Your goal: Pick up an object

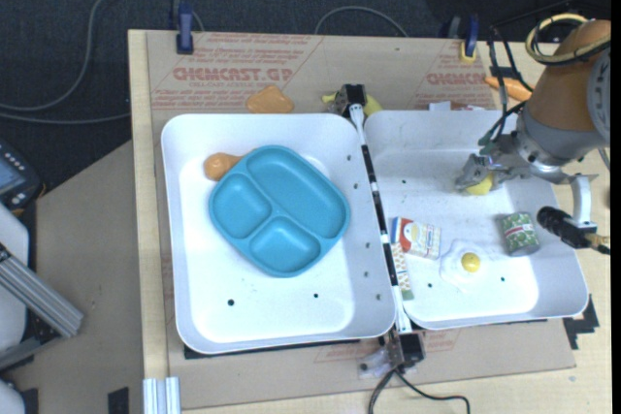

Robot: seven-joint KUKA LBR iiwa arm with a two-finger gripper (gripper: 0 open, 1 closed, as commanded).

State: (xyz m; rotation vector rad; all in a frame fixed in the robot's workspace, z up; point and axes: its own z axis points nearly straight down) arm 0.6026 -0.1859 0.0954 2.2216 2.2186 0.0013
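Observation:
My gripper (482, 174) is low in the right bin (427, 145), near its back right part, and the grey arm with its orange band (571, 78) reaches in from the right. A small yellow object (481, 188) lies right at the gripper's tip, partly hidden by it. Further forward in the same bin lie a green packet (518, 233), a toy fried egg (469, 263) and a red and white packet (414, 238). The left bin (194, 238) holds a blue divided plate (278, 208) with an orange item (219, 166) at its back left.
An orange object (269, 99) and a yellow and black item (348, 97) sit on the board behind the bins. Blue clamps (184, 27) hold the board's back edge. A black strip (380, 228) runs between the two bins.

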